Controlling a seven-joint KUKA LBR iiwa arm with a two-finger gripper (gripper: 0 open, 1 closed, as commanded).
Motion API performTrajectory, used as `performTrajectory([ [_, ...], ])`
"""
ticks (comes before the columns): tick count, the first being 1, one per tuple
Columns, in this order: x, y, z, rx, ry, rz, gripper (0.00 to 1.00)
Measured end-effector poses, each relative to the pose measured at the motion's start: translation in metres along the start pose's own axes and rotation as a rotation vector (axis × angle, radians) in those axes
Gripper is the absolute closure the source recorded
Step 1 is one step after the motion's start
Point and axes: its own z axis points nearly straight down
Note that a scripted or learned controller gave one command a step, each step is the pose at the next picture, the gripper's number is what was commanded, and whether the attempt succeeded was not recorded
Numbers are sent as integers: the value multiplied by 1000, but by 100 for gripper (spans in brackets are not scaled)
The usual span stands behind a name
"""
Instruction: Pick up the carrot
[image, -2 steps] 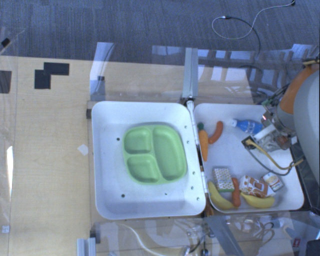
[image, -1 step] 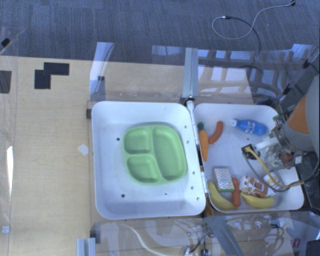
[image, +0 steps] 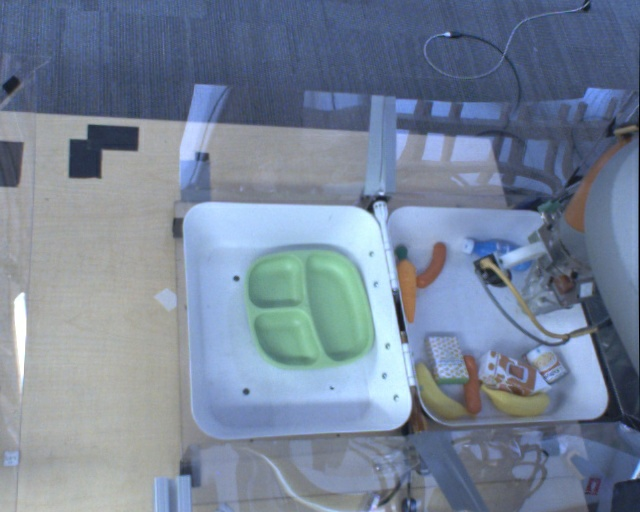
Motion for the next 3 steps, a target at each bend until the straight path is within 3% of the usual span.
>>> performTrajectory([
  [1,-53,-10,-1,1,-1,-52,100],
  [2,-102,-20,-2,-2,4,6,100],
  [3,-58,-51,-102,3,-4,3,100],
])
